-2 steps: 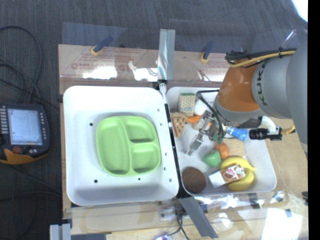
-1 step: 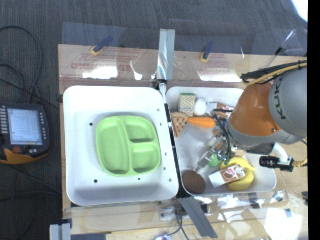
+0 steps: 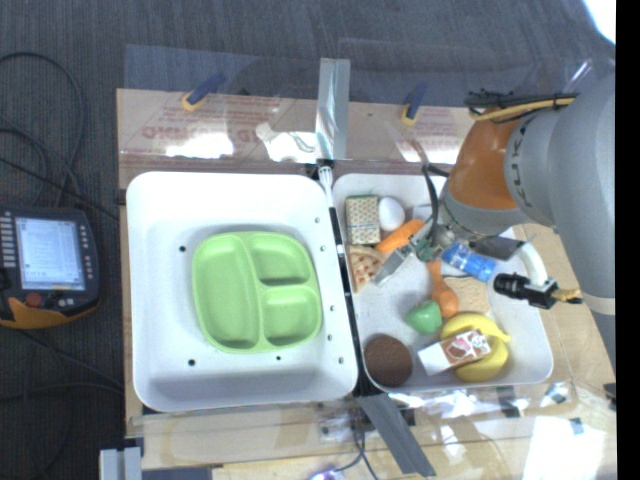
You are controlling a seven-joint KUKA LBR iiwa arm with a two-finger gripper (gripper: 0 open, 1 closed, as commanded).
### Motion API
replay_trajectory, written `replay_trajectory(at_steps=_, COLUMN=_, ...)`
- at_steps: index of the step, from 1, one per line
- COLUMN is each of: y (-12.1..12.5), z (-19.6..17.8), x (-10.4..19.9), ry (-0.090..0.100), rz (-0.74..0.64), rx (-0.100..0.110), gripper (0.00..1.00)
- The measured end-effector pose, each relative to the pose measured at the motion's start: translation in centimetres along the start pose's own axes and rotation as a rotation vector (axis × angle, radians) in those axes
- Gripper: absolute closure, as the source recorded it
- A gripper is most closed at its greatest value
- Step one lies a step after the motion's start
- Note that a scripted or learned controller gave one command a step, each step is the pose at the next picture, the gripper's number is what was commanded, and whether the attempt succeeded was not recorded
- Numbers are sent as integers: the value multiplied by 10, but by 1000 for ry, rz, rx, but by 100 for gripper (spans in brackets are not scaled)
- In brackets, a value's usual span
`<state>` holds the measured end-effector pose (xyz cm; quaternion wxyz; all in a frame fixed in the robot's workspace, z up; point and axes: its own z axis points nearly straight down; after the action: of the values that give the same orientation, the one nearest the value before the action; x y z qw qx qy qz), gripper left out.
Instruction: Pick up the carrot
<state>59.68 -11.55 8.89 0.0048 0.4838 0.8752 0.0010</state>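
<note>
Pendant: grey handheld controller with a lit screen, parked off the bench, out of the way
Left bin: shallow white bin holding a lime-green divided plastic plate, probably the drop spot
Right bin: white bin crowded with toy food
Carrot: orange tapered toy carrot, upper middle, tip right at the claw
Claw: two-finger gripper, can't tell if it's spread or pinched
Arm: grey KUKA arm, leaning in from the right, wrist angled down-left

I'm seeing glossy white plastic bins, a matt green plastic tray, a smooth orange carrot, a shiny yellow banana, and rough dark carpet lying underneath.
</note>
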Motion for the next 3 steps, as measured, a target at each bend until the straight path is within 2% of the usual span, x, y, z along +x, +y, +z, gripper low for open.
replay_trajectory(at_steps=1, y=14, z=0, x=1, ry=-4, rz=40, rx=5, gripper=0)
replay_trajectory(at_steps=2, y=17, z=-8, x=2, ry=-7, rz=35, rx=3, gripper=100)
replay_trajectory(at_steps=3, y=18, z=-177, x=-21, ry=0, rz=79, rx=3, gripper=100)
